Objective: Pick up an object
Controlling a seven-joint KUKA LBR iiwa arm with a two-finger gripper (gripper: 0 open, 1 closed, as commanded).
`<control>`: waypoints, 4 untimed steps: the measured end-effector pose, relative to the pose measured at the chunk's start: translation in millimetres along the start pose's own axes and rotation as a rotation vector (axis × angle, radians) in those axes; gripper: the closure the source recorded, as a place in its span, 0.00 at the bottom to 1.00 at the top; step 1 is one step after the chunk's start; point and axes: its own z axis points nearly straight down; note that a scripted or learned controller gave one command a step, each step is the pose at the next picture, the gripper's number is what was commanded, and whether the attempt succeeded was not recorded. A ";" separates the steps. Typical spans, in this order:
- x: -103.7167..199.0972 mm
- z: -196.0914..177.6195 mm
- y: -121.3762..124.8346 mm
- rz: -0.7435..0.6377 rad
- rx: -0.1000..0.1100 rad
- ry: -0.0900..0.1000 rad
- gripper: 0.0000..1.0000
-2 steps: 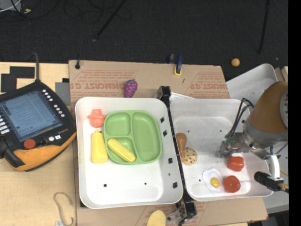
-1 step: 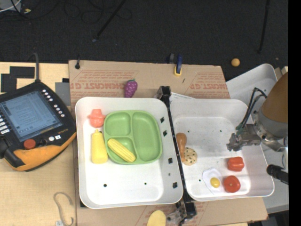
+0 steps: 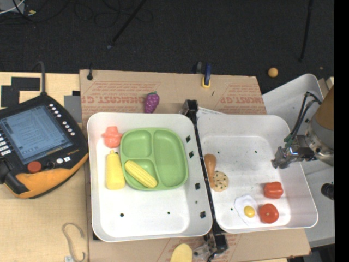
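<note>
The gripper (image 3: 283, 158) hangs over the right edge of the right bin (image 3: 240, 130); it is small and dark here, and whether it is released or clenched cannot be told. Nothing shows between its tips. Just below it in that bin lie a red bell pepper (image 3: 273, 189) and a red tomato (image 3: 268, 213), with a fried egg (image 3: 246, 207) beside the tomato. Further left are a cookie (image 3: 220, 181) and a brown sausage-like piece (image 3: 209, 163) against the bin's left wall.

The left bin (image 3: 142, 222) bears a green divided plate (image 3: 155, 157) with a corn cob (image 3: 141, 174) in one compartment; a yellow bottle (image 3: 114, 171) and a pink toy (image 3: 111, 137) lie just beside the plate. Behind the bins, cardboard (image 3: 125, 94) carries upside-down red lettering too blurred to read surely, and purple grapes (image 3: 151, 101) rest on it. A teach pendant (image 3: 35, 141) sits at far left.
</note>
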 end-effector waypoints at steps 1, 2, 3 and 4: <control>-1.3 -26.1 0.2 -0.001 0.001 0.001 1.00; 42.6 -33.8 19.3 -0.005 0.003 0.003 1.00; 88.0 -39.3 33.4 -0.005 0.003 0.003 1.00; 147.4 -38.7 54.1 -0.006 0.003 0.003 1.00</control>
